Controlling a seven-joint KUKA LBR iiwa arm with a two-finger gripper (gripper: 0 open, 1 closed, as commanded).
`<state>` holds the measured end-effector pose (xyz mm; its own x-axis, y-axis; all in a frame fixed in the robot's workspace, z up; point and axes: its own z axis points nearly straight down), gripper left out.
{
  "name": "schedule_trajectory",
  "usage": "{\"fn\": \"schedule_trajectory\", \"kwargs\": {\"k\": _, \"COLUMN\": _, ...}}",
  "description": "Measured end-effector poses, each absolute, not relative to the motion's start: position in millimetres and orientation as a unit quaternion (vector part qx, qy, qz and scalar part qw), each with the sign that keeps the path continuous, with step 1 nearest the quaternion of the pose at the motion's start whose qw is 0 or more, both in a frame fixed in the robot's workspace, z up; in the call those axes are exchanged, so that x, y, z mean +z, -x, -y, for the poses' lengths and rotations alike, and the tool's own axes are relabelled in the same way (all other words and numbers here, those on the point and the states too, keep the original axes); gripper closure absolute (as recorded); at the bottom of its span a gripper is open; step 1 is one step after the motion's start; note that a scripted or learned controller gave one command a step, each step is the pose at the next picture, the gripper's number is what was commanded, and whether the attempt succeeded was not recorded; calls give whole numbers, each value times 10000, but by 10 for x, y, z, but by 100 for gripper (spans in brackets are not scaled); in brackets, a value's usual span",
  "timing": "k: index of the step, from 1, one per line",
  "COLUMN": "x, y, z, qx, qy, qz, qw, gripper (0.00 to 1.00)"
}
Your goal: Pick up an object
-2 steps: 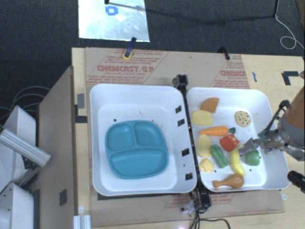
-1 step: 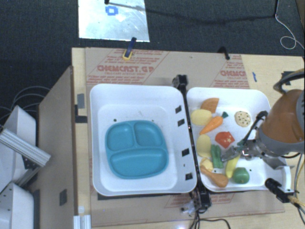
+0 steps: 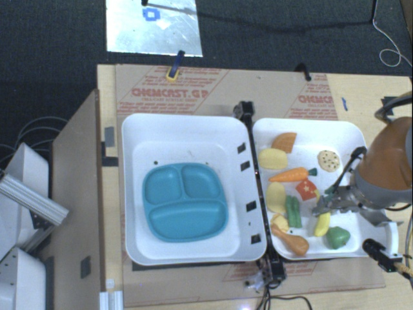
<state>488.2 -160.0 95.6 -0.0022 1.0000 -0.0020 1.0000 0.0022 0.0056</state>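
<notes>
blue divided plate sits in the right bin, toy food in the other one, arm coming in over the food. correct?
Not quite. The camera view shows the blue divided plate in the left bin, not the right. The toy food lies in the right bin, and the arm does reach in over it.

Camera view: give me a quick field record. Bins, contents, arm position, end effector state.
left bin: holds a blue divided plate
right bin: toy food, including a carrot, a cookie, a red piece, a green pepper
arm: over the right bin's right side
end effector: low among the food, beside a small yellow piece
finger state: cannot tell
object held: none seen
</notes>
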Motion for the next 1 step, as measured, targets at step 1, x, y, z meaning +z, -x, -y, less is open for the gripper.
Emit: {"fn": "schedule_trajectory", "kwargs": {"k": 1, "x": 1764, "y": -4966, "z": 770, "qx": 42, "qy": -7025, "qz": -7116, "qw": 27, "gripper": 100}}
